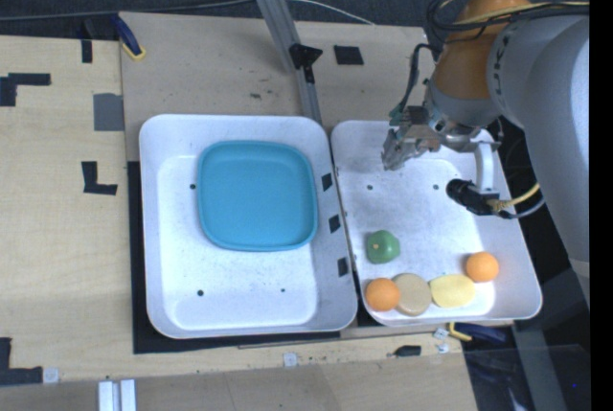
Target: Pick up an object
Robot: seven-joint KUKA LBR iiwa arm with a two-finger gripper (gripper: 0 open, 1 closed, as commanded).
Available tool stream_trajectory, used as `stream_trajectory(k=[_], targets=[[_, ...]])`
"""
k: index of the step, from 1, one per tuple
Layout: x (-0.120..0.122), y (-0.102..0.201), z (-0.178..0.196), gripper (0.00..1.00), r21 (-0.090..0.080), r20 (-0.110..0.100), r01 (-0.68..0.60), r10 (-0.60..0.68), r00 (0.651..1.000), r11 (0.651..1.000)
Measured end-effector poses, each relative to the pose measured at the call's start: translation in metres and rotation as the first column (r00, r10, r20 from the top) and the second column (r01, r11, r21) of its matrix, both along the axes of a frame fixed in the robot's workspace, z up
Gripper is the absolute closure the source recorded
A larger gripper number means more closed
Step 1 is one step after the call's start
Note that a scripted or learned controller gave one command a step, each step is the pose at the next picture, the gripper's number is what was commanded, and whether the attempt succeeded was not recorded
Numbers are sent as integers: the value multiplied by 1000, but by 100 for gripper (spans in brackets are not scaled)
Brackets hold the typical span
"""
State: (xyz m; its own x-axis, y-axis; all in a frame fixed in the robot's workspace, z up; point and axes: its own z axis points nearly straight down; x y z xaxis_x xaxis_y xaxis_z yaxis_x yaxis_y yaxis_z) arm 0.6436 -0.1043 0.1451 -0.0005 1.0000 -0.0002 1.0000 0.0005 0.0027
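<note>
The right bin [421, 208] holds a green round object [383, 246] near its middle. Along its front edge lie an orange ball [382, 294], a beige disc [413, 294], a yellow lump [452, 290] and a second orange ball [482, 266]. My gripper [396, 153] hangs over the far left part of this bin, well behind the green object. Nothing shows between its fingertips, and it sits apart from every object.
The left bin [163, 208] carries a blue square plate [257, 194]. A grey metal pole [278, 16] slants up from between the bins. A black cable fitting [471, 195] sticks out at the right bin's far right side.
</note>
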Motion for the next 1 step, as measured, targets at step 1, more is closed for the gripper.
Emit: stream_trajectory(k=[1], targets=[[4,5,44,100,0,1,0,0,1000,1000]])
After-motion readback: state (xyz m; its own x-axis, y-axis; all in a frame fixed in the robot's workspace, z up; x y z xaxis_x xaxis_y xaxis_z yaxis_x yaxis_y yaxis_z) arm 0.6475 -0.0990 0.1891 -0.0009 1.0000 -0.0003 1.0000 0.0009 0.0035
